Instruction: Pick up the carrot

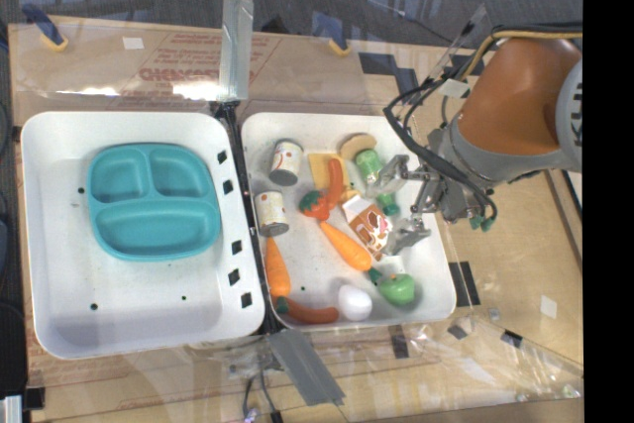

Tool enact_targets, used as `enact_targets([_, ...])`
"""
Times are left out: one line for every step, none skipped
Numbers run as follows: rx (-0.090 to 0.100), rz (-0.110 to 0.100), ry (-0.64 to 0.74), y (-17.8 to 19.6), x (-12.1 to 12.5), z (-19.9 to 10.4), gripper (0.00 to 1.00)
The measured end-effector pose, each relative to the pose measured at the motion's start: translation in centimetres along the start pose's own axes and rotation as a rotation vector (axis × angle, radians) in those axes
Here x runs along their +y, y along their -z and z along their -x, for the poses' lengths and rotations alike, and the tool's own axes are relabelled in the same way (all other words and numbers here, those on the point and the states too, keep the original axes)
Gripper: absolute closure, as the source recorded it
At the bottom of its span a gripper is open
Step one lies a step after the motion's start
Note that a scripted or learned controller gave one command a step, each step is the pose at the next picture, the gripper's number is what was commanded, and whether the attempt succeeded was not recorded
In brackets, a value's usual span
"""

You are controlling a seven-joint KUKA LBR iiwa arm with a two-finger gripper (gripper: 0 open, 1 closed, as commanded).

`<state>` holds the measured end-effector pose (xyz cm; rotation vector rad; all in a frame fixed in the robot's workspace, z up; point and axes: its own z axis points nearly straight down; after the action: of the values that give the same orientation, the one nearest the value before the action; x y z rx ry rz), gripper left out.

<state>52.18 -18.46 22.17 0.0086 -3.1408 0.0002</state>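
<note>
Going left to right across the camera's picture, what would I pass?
Teal divided plate → small can → orange carrot → green toy → end effector, above the right bin's right side.

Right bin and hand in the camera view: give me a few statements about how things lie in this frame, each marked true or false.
1. The teal divided plate lies in the left bin. True.
2. The hand holds a carrot between its fingers. False: it hangs over the right bin's right side, and no carrot sits between its fingers.
3. One carrot lies slantwise near the middle of the right bin. True.
4. The two small cans stand in the left bin. False: both are in the right bin, near its left wall.
5. A white egg lies near the right bin's front edge, beside a green toy. True.
</note>
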Motion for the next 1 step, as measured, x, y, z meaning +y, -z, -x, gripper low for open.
enact_targets([-0.006,0.000,0.117,-12.62,3.70,-3.51,0.00])
